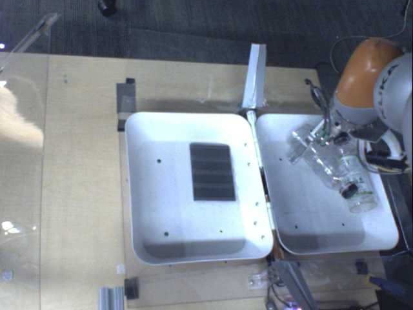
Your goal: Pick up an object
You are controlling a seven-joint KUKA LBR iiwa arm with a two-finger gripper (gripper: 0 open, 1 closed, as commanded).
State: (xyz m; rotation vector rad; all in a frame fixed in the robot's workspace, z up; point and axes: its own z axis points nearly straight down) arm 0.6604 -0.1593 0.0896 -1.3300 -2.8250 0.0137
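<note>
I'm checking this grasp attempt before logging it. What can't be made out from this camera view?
- Gripper: see-through and blurred over the right bin; whether it holds anything is unclear.
- Clear object in that bin: glare and blur hide its outline and what it is.
- Dark ribbed block in the left bin: too little detail to identify.
- Arm: cut off by the right edge.

Two white bins point(139, 192); one dark ribbed block point(212, 172); perhaps one clear object point(352, 189).

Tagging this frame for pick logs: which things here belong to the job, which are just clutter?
Job:
- flat dark ribbed rectangular block, lying in left shallow white bin
- two-finger gripper, over right shallow white bin

Lying about:
- grey upright post behind the bins
- wooden bench
</note>
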